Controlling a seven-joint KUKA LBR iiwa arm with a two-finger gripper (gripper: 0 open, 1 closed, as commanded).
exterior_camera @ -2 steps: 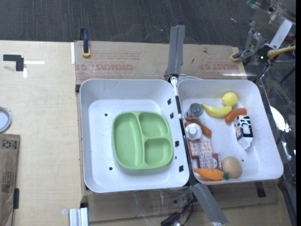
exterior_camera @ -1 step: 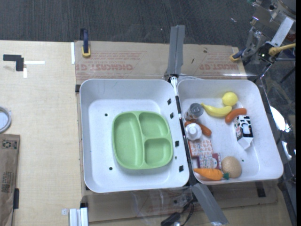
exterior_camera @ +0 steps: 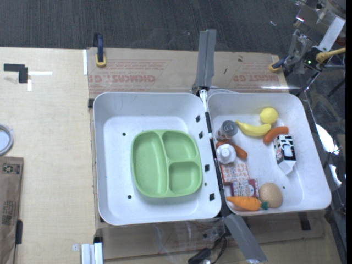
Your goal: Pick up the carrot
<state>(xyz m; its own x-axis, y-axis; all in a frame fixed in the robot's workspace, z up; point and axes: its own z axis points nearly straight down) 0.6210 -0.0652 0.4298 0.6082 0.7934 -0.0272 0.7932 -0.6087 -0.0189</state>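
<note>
While the gripper [exterior_camera: 301, 48] hung above the bench beyond the far right corner of the right bin [exterior_camera: 308, 114], well apart from everything in it, the camera view showed the pick as apparently not yet begun; whether the gripper was open or closed could not be told, and nothing was seen in it. The carrot [exterior_camera: 243, 203], one only, lay flat on its side by the right bin's near wall, its green tip touching a beige potato [exterior_camera: 270, 195] and a red-and-white box [exterior_camera: 237, 180] just behind it, so it looked hemmed in for a grasp from above. That bin also held one banana [exterior_camera: 253, 128], one lemon [exterior_camera: 268, 115], two other orange pieces, one grey can [exterior_camera: 229, 128], one white-capped bottle [exterior_camera: 226, 154] and one black-and-white packet [exterior_camera: 285, 150]. The left bin [exterior_camera: 110, 147] held one green plate [exterior_camera: 166, 163] with three compartments, lying level in the middle.
</note>
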